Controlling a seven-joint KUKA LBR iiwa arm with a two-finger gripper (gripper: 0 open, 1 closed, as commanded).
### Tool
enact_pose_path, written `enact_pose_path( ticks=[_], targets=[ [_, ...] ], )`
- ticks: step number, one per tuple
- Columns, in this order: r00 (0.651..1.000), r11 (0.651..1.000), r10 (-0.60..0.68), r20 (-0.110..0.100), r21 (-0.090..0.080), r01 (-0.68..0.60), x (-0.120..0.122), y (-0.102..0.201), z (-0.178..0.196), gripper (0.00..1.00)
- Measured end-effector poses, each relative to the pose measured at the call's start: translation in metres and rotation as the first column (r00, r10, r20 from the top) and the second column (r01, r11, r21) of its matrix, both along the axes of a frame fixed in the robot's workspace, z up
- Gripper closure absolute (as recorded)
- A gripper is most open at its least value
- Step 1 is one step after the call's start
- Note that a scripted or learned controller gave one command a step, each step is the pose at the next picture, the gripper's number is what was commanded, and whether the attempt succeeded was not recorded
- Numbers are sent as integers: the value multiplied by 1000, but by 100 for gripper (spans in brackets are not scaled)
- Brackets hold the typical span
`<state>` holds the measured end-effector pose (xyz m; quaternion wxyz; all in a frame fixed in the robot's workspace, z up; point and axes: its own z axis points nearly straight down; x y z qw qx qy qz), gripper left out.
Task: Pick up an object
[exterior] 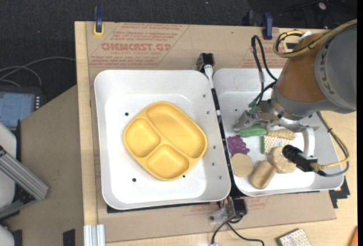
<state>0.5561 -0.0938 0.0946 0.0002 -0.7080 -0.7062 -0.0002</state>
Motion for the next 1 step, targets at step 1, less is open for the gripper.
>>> enact_pose_path(
  ticks=[1],
  targets=[
    [1000, 1000, 12, 13, 1, -12, 41, 78, 97, 100]
  ],
)
